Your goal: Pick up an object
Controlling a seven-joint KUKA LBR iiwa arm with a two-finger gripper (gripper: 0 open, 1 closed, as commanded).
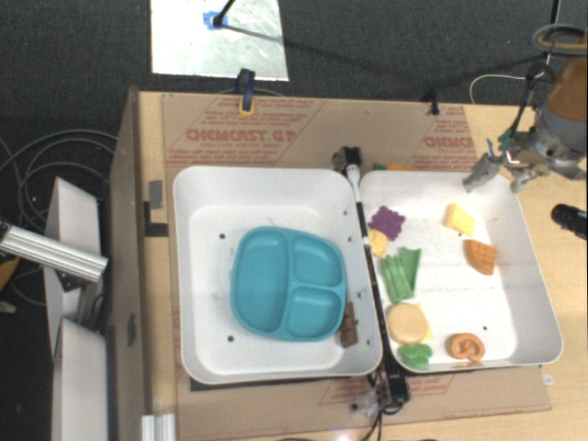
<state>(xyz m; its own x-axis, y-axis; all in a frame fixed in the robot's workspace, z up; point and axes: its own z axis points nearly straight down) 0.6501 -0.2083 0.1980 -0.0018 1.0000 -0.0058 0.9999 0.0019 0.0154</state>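
My pincer [502, 167]: fingers apart, nothing between them, over right bin's [528, 246] far corner.
Nearest item: yellow block [459, 219], well apart.

Red print on the cardboard sheet [276, 127] under both bins: reads approx. "CHEMCAST GP", w/ smaller lines below it too small to read. Same red print repeats, partly cut off, on the cardboard just left of the gripper [501, 165], above the right bin [537, 274]; letters there not legible. No other readable text, nos. or labels.
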